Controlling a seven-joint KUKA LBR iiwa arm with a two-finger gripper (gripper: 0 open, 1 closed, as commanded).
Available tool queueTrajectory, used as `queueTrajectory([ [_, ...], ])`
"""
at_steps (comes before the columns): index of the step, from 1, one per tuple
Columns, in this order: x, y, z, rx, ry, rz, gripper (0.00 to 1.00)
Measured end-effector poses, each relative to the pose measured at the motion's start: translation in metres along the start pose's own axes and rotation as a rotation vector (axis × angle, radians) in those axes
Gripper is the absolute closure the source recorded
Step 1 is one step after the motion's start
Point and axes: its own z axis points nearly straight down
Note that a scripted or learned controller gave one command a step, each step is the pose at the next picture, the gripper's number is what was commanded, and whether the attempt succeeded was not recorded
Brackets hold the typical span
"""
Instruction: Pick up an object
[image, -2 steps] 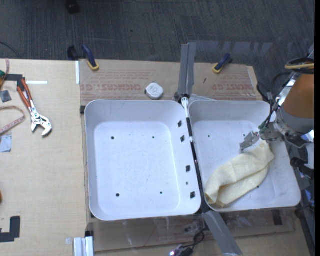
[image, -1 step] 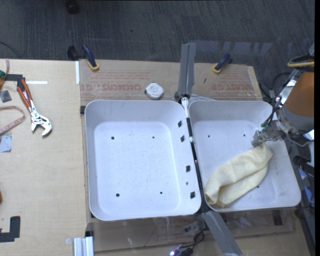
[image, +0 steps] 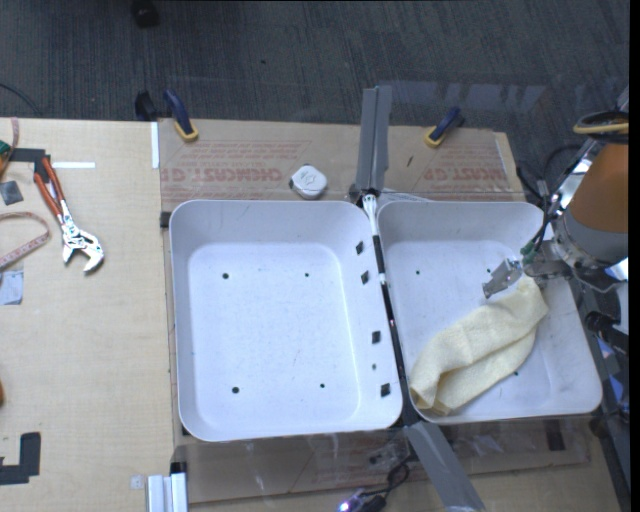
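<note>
Closest to you is the yellow towel (image: 478, 352), slumped across the right bin (image: 440, 235), its lower end bunched against the front-left corner and its upper end reaching toward the gripper (image: 502, 280). That gripper sits right at the towel's top corner; can't tell from here if it's clenched or released. If you're going for it, pinch a thick fold, not a thin edge, and lift straight up. Left bin (image: 190, 300) has nothing worth chasing, and the wrench (image: 68, 225) is way off on the bench.

red "chemcast gp" lettering, upside down, on the cardboard sheet (image: 240, 172).
</note>
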Motion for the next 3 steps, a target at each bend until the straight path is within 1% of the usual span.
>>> queueTrajectory([
  [1, -0.008, 0.073, 0.011, 0.006, 0.005, -0.097, 0.0],
  [2, -0.003, -0.018, 0.006, 0.003, -0.001, -0.227, 0.0],
  [3, -0.001, -0.037, 0.01, 0.002, -0.003, -0.274, 0.0],
])
